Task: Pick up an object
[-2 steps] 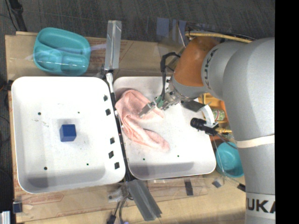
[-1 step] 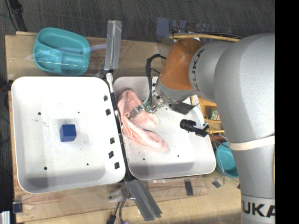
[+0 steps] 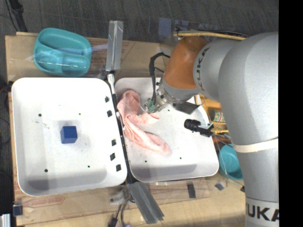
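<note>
The grey arm, its orange band showing above the wrist, reached in from the right of the frame and over the right bin. Its pincer was lowered to the upper edge of a crumpled pink cloth. Whether the pincer was spread or pressed together could not be told from this angle, nor whether it had any of the fabric in its grip. The cloth lay along the left side of the right bin, running from near the upper left corner down toward the middle. In the left bin, a small blue cube sat alone, left of centre and well apart from the pincer. A teal plastic container rested on the desk at the upper left of the frame, outside both bins.
</note>
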Controlling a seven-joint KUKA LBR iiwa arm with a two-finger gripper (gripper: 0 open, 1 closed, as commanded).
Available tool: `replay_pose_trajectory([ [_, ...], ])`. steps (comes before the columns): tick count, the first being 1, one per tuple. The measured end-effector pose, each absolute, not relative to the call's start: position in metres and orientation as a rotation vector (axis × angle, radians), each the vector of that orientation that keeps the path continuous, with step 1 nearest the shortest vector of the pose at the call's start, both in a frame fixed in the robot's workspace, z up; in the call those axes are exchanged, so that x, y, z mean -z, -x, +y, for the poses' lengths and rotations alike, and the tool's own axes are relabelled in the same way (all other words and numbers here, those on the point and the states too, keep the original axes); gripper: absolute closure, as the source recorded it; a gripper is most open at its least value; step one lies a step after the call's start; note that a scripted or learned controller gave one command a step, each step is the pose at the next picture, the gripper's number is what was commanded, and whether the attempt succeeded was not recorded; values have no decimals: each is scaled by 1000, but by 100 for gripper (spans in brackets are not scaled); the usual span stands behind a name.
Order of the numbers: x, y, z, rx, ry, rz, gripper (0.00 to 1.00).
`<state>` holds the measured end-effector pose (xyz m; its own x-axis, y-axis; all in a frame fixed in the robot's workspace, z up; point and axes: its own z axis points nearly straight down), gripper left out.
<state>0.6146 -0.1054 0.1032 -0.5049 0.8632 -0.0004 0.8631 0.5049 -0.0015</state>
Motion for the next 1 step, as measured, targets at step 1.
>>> replay_pose_trajectory([
  [1, -193, -657, -28, 0, 1621, -2691, 100],
])
